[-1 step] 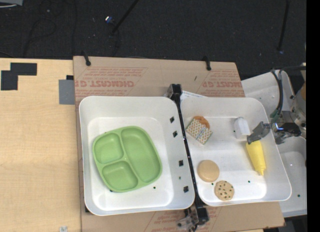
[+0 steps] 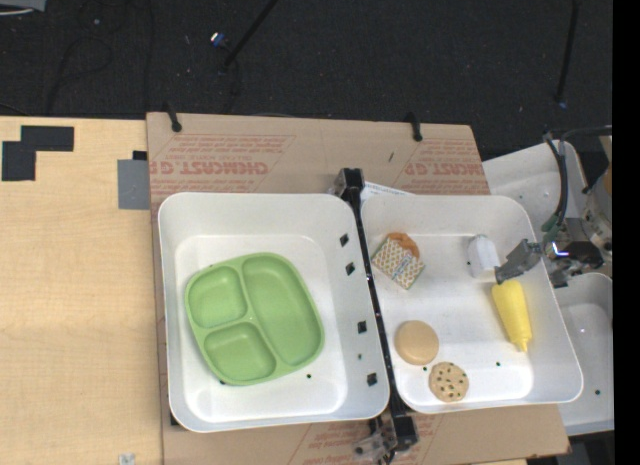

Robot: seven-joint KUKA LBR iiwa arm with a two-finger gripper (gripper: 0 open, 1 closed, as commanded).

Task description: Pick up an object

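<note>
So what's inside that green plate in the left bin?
Nothing shows in the green divided plate: its three compartments look bare. It lies flat in the left bin, so whatever is under it is covered.

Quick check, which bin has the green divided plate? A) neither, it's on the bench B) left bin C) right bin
B: the green divided plate lies flat in the left bin, while the right bin holds the cookie, bun and yellow bottle.
</note>
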